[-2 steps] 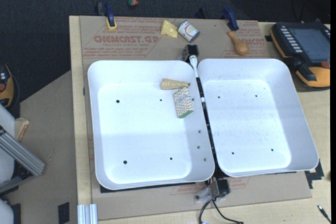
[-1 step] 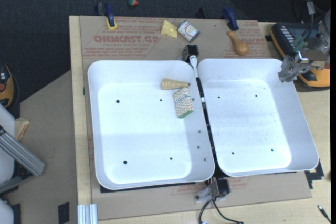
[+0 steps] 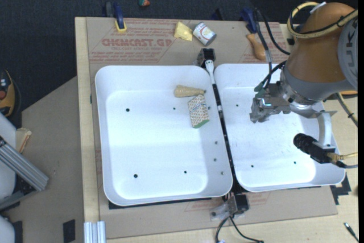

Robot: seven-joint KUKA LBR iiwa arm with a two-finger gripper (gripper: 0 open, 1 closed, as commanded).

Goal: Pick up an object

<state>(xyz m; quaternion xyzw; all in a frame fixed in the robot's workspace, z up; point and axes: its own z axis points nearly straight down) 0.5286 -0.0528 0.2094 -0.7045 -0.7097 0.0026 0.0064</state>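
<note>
Reaching in from the right, the grey arm [image 3: 318, 37] with its orange band holds the hand [image 3: 260, 111] low over the right bin [image 3: 284, 173], near that bin's left-centre. Whether the hand is open or closed cannot be told from above — the wrist hides most of it, and nothing is visible in its grip.

The things to pick lie in the left bin [image 3: 153, 179], well apart from the hand, both in the upper right part beside the black divider [image 3: 219, 116] between the bins. A tan cone-shaped piece [image 3: 187, 91] lies on its side, and a small green-and-white patterned packet [image 3: 198, 111] lies just below it, touching or nearly so.

On the brown surface [image 3: 142, 42] behind the bins sit a yellow wedge [image 3: 183, 32] and, just beside it, a small white-and-grey block [image 3: 204, 33]. An orange-handled tool [image 3: 257, 46] rests near the right bin's top edge — partly behind cables.
</note>
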